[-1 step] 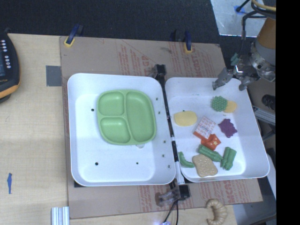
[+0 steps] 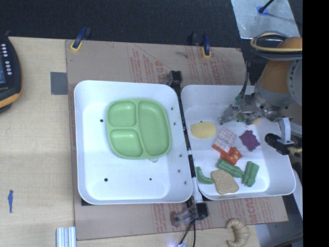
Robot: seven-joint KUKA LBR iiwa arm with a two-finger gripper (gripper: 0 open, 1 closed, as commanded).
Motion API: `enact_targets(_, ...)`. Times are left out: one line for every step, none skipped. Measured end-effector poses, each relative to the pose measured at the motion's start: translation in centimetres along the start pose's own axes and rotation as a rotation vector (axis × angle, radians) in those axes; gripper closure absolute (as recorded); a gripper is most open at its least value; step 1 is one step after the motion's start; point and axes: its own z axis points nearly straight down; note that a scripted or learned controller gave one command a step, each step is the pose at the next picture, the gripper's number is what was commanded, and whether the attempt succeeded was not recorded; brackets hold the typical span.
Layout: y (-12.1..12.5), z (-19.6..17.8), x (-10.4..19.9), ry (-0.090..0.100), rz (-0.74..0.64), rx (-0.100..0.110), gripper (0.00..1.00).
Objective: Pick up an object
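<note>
- The right bin [image 2: 288, 187] serves as the landmark; the left bin [image 2: 87, 189] lies touching it along its left wall, both on a cardboard sheet [image 2: 128, 60] on the table [image 2: 31, 153].
- The claw [image 2: 240, 115] hangs over the far half of the right bin, below the arm's orange band [image 2: 275, 76]; nothing shows between its tips, and whether they are spread or closed cannot be told.
- Inside the right bin, toward its left wall, lies a pale yellow oval piece [image 2: 203, 130].
- Near the bin's middle sits a small white and red packet [image 2: 224, 138], with an orange piece [image 2: 232, 155] just beside it on the near side.
- A purple piece [image 2: 249, 140] lies to the right of the packet, close to the claw but apart from it.
- Along the bin's near side lie several green pieces: one [image 2: 229, 168] by the orange piece, one [image 2: 251, 173] further right, one [image 2: 203, 177] by the left wall.
- A tan bread-like slice [image 2: 224, 181] rests between the green pieces at the near edge.
- In the left bin sits a green divided plate [image 2: 139, 128], well apart from the right bin's things.
</note>
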Motion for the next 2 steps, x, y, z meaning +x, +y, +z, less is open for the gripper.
enact_targets(3.1,-0.9,-1.2,-0.001,-0.002,-0.013,0.0)
enact_targets(3.0,-2.1,-1.2,-0.002,-0.006,-0.01,1.0)
